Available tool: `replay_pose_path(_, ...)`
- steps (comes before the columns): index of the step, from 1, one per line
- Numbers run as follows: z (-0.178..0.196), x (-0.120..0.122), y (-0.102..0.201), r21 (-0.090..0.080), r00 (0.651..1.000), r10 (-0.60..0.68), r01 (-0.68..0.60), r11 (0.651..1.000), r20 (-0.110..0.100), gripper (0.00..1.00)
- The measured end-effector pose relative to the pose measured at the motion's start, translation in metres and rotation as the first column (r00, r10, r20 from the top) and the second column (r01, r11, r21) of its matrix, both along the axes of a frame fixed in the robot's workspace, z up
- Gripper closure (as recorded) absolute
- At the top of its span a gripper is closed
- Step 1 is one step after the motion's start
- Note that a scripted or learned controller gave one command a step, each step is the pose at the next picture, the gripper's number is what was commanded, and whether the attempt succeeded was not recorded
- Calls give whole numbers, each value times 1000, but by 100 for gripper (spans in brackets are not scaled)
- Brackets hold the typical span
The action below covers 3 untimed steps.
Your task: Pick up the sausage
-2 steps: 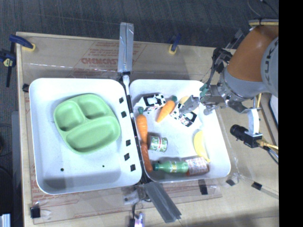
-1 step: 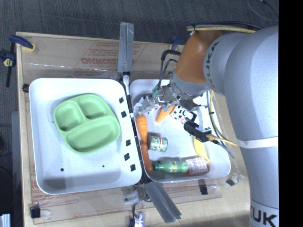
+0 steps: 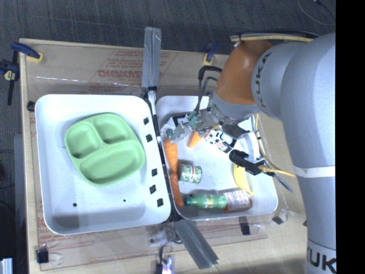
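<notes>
The sausage (image 3: 176,192) looks like the reddish-brown stick lying along the left wall of the right bin (image 3: 268,201), just below an orange carrot (image 3: 170,153). My gripper (image 3: 185,125) hangs over the back left part of that bin, above the carrot's top end and well behind the sausage. A small orange piece (image 3: 194,138) lies right under the gripper's front side; whether it is touched is unclear. Nothing of the sausage is lifted; it rests on the bin floor.
A small can (image 3: 190,173) stands mid-bin, a green bottle (image 3: 214,200) lies along the front wall, and a banana (image 3: 242,178) sits at the right. A black-and-white spotted item (image 3: 218,140) lies under the wrist. The left bin (image 3: 51,210) bears a green divided plate (image 3: 104,147).
</notes>
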<state>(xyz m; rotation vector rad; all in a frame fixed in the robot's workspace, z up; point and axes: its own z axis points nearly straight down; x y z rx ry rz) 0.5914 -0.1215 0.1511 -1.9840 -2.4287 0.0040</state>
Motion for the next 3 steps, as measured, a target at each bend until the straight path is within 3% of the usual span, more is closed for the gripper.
replay_pose_path(1, -45, -60, -45, 0, 999, 43, -43, 999, 3, 0)
replay_pose_path(2, -60, -38, -24, -2, 954, -300, 300, 954, 3, 0)
replay_pose_path(3, 54, -92, -81, -2, 807, -591, 591, 807, 4, 0)
